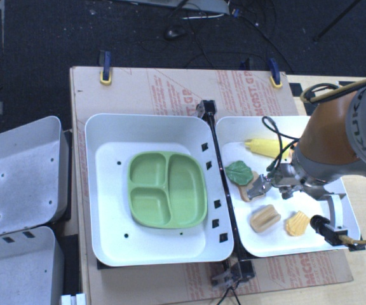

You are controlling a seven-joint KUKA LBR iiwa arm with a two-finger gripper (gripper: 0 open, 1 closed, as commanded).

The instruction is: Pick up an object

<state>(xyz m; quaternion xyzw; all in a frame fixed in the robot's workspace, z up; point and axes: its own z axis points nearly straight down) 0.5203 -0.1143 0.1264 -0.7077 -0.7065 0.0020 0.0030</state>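
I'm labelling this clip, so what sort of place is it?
Probably a robotics lab test bench: two shallow white bins clamped on a cardboard-covered board, a green divided plastic tray in the left one, toy food such as a yellow corn cob in the right, loose cables on the dark floor.

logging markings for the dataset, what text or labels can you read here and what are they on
Red printed lettering on the cardboard sheet under the two white bins: upside down and too blurred to read.
Red lettering on the cardboard's bottom right edge: also unreadable.
Green divided tray, the food items and the arm: no readable text.
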